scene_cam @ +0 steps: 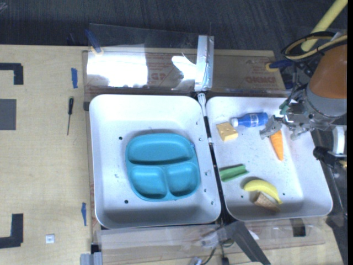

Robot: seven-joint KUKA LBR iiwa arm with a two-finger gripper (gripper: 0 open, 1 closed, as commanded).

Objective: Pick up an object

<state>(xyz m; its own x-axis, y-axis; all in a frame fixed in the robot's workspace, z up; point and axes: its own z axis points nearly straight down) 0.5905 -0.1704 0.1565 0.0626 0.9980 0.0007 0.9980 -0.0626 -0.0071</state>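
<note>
The right bin [309,203] holds an orange carrot [278,146], a blue bottle [251,120], a yellow cheese block [226,131], a green pod [232,172], a banana [262,189] and a brown piece [263,200] under the banana's tip. My gripper [285,128] hangs over the bin's far right part, just above the carrot's upper end and right of the bottle. Its fingers [271,128] stand spread, open, with nothing lifted between them. The orange-banded wrist [331,81] rises behind it.
The left bin [105,148] carries a blue divided plate [162,165]. A clear plastic panel [149,65] stands behind the bins. Yellow and black cables [314,37] loop near the arm at upper right. The arm's base structure [336,164] crowds the right bin's right wall.
</note>
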